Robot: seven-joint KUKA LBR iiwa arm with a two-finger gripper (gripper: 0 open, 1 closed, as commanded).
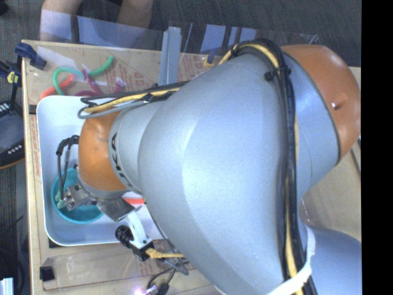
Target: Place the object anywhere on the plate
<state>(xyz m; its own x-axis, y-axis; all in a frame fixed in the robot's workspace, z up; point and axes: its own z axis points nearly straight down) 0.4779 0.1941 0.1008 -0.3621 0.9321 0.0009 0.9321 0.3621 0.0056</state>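
One grey arm point(245, 165) covered most of the desk point(37, 72); its gripper point(70, 192) sat over a teal plate point(83, 214) in the left white bin point(43, 165). Finger state couldn't be told; object hidden.

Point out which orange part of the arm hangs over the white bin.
The orange band at the left, above the wrist, over the white bin beside the teal plate. The other orange part, upper right, lies beyond the bin.
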